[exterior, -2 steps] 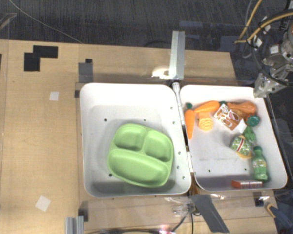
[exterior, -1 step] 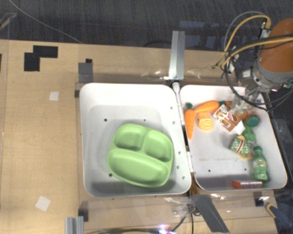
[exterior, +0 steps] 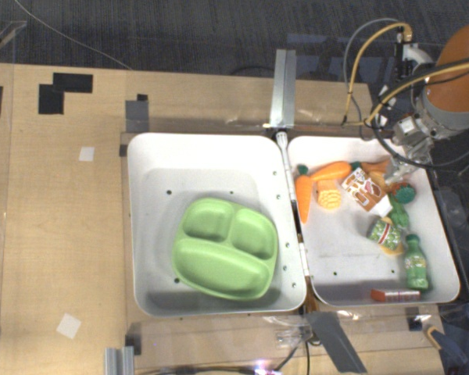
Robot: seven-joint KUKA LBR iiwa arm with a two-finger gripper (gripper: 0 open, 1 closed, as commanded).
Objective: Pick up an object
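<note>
The right bin (exterior: 352, 276) holds a heap of toy food. Two orange carrots (exterior: 320, 176) lie at its back left, with a small yellow round piece (exterior: 330, 199) beside them. A brown and white carton (exterior: 363, 188) lies in the middle. Green bottles (exterior: 415, 262) and a green labelled pack (exterior: 388, 232) lie along the right side, and a red marker (exterior: 395, 294) rests by the front wall. My gripper (exterior: 401, 167) hangs low over the bin's back right corner, just right of the carton and above a dark green cap (exterior: 405, 195).
The left bin (exterior: 152, 209) holds a green divided plate (exterior: 225, 248). A metal divider post (exterior: 280, 92) stands between the bins at the back. Cables (exterior: 375, 61) loop above the arm's wrist at the upper right.
</note>
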